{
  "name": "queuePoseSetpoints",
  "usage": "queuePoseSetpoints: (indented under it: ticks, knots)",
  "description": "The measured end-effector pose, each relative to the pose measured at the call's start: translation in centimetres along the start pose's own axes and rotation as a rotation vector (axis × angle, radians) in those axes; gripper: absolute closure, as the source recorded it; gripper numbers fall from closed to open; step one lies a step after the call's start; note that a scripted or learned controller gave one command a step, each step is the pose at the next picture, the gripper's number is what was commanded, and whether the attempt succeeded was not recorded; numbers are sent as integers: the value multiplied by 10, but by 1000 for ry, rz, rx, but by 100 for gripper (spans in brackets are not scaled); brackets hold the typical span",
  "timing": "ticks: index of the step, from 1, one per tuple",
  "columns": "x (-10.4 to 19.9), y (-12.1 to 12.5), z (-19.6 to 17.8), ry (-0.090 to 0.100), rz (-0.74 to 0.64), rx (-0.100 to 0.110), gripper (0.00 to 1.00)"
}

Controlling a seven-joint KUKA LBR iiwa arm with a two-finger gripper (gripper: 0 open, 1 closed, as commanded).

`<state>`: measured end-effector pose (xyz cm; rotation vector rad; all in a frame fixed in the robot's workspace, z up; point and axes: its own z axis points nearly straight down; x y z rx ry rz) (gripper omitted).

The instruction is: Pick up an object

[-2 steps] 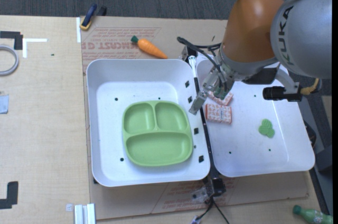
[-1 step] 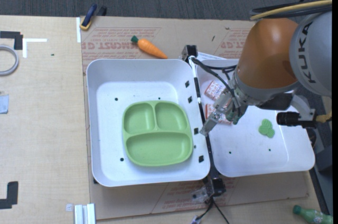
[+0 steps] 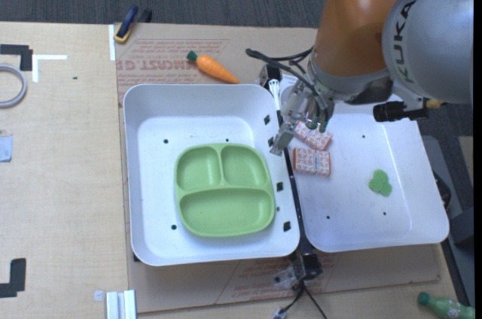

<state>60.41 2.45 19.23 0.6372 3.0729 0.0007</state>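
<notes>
Tool: the tool (image 3: pixel 301 122) hangs low over the left edge of the right bin (image 3: pixel 422 227), close to the wall it shares with the left bin (image 3: pixel 143 182); whether it is open or closed cannot be told from this angle.
Nearest thing: a pink-and-white patterned block (image 3: pixel 312 135) lies right under the tool, touching or nearly touching it; nothing confirms a grip.
Beside it: a second patterned block (image 3: pixel 312 162) lies just below the first, close against it.
Further out: a small green lump (image 3: pixel 380 183) sits well apart toward the right side of the same bin.
Left bin: a green divided plate (image 3: pixel 224 189) lies flat in the middle.
Counter: a toy carrot (image 3: pixel 213 67) rests on the counter (image 3: pixel 60 182) above the left bin.
Risk, crowding: the two blocks sit so close that the tool may catch both or push one aside.
Risk, wall: the bin wall is close by, so a descent slightly off could strike it.
Risk, slip: a flat block grabbed by its corner could twist out on the lift.
</notes>
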Motion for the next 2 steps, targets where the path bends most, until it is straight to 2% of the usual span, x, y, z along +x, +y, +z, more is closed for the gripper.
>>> queuePoseSetpoints:
  ticks: [1,2]
  knots:
    - [46,-32,0,2,111,1,0]
    - [-7,-4,0,0,-237,0,0]
